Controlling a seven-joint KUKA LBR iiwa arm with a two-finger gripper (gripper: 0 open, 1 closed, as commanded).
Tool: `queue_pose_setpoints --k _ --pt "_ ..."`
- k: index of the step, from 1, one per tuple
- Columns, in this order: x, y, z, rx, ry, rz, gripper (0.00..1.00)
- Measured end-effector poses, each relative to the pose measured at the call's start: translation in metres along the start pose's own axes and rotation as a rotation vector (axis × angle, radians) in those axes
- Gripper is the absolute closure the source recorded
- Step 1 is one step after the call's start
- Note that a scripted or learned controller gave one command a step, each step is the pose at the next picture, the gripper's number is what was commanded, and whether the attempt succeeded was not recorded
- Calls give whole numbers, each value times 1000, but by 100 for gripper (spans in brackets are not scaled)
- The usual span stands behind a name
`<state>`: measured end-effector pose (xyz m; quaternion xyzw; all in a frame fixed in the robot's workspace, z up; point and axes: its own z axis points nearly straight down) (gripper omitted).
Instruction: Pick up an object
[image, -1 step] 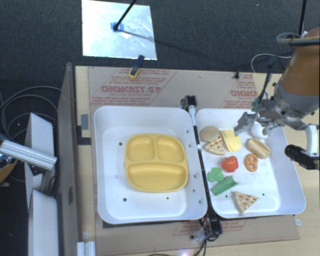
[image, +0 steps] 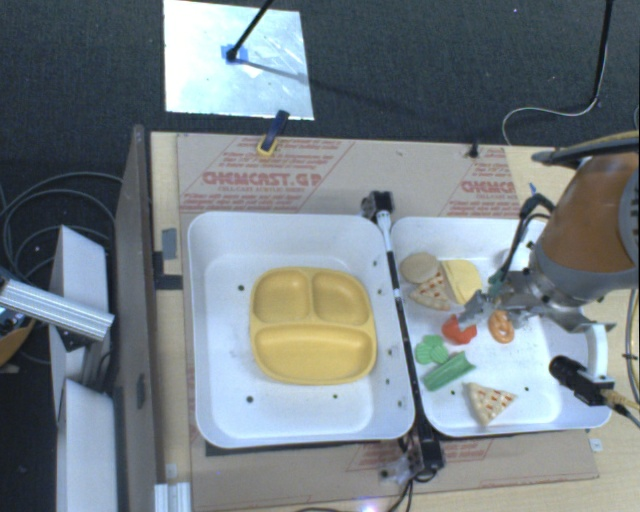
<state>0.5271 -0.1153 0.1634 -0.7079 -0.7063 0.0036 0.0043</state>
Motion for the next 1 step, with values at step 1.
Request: queue_pose_setpoints --k 1 --pt "2 31 83 -12 -1 -6 0"
